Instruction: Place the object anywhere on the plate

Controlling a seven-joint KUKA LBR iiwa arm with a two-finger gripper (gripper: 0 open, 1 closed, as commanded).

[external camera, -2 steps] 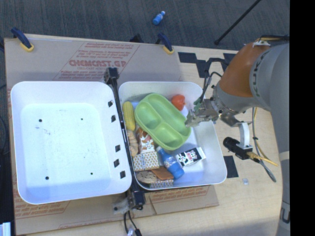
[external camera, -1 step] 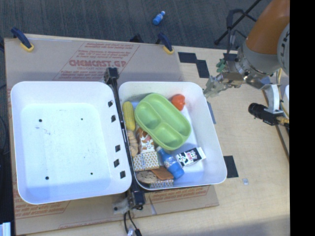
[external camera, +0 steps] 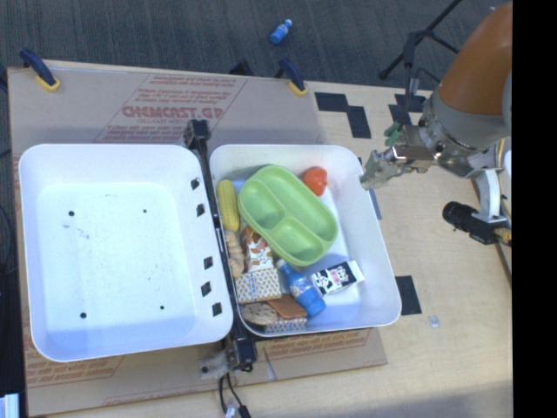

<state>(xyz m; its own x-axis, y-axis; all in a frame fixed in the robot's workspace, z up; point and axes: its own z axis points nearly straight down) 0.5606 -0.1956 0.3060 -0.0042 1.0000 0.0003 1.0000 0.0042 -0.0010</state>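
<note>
Camera view, looking down: two shallow white plastic bins sit side by side on flat cardboard, the left bin (external camera: 104,251) smooth and bare. The right bin (external camera: 370,233) holds a glossy green plate (external camera: 287,214) with moulded compartments, tilted atop other items; a ridged yellow corn cob (external camera: 228,204) lies beside its left edge, a round orange-red object (external camera: 315,180) touches its upper right, and a blue-capped bottle (external camera: 305,293) lies below. The metallic gripper (external camera: 376,171) hovers just outside the right bin's right rim; whether its jaws are apart cannot be told.
</note>
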